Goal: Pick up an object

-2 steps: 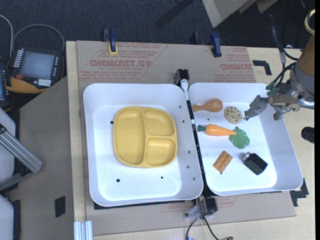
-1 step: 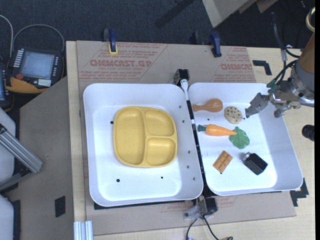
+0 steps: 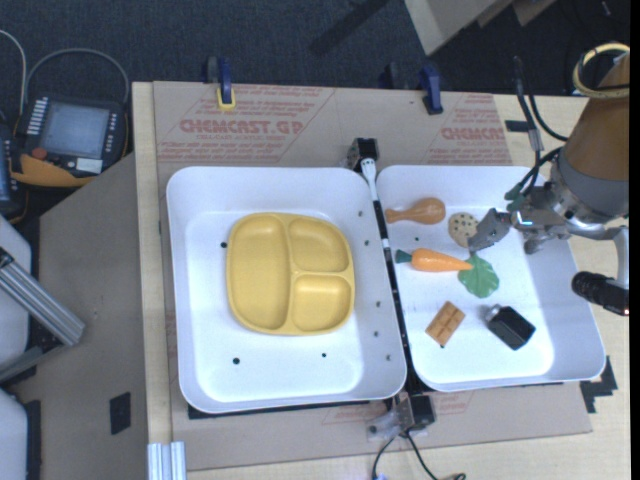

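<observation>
The right bin (image 3: 560,363) holds several small items: an orange carrot (image 3: 440,261) with a green leafy top (image 3: 480,277), a tan drumstick-shaped piece (image 3: 418,212), a round speckled cookie (image 3: 461,227), a brown cracker (image 3: 445,322) and a black block (image 3: 510,327). My gripper (image 3: 512,234) hangs over the bin's upper right part, just right of the cookie and above the green top. Its fingers (image 3: 489,231) are spread apart, open, with nothing between them.
The left bin (image 3: 200,368) holds a yellow divided plate (image 3: 290,272). A black strip runs along the seam (image 3: 382,238) between the bins. The arm's orange band (image 3: 605,138) comes in from the right. Clamps sit on the bench's back edge.
</observation>
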`<action>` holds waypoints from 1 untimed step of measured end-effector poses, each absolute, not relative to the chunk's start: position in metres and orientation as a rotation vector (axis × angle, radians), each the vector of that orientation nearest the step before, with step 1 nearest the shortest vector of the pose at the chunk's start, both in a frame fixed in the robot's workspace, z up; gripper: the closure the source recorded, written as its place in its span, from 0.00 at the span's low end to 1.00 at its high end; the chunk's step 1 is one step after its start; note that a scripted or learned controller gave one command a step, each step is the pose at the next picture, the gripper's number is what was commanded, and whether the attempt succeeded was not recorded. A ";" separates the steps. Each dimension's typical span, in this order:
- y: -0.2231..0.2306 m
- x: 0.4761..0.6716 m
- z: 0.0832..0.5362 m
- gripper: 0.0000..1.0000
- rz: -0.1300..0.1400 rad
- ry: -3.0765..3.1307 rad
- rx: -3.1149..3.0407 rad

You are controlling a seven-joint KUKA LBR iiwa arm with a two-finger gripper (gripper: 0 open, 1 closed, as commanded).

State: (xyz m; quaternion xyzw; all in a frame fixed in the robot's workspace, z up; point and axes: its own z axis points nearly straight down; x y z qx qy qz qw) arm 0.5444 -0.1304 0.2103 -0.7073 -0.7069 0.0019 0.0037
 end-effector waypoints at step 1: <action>-0.138 0.549 0.159 0.00 0.006 -2.215 -2.218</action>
